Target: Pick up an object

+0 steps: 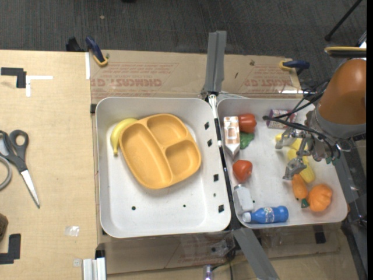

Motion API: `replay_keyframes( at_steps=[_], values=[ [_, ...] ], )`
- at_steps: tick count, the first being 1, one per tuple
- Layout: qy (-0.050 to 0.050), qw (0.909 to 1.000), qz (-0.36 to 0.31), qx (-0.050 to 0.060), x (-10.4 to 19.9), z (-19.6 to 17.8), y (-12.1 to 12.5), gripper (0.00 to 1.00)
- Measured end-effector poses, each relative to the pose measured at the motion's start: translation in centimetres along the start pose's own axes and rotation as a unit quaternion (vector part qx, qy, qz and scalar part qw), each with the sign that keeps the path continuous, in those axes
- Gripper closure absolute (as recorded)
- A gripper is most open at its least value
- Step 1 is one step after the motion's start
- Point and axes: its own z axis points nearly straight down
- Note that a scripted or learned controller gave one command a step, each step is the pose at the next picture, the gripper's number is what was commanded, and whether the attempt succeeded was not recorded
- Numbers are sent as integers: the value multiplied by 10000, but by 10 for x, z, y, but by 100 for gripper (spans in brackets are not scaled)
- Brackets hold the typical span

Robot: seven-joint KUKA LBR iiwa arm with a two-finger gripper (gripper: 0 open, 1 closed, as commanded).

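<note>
The gripper (296, 156) hung low in the right bin (263, 191), over a yellow object (302, 151) beside an orange pumpkin (320, 197); I could not tell how its jaws stood. The approach seemed underway; closing and lifting came next.

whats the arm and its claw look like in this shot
The arm's wrist section shows as a rounded, glossy orange dome over a grey body. Thin black cables fan out from it to the left. Below hangs the claw, built of small silvery metal parts with slim pale fingers.
</note>
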Motion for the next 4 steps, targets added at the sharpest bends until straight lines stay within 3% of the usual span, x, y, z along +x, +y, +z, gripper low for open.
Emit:
replay_keyframes(
  at_steps=[1, 2, 3, 4],
  values=[
    [14, 9995, 305, -6, 40, 1, -13, 0],
    [-8, 9996, 280, 2, 38, -9, -11, 100],
    [-8, 9996, 283, 0, 38, -9, -11, 0],
    [16, 9969, 792, -8, 59, 1, -15, 0]
  ],
)
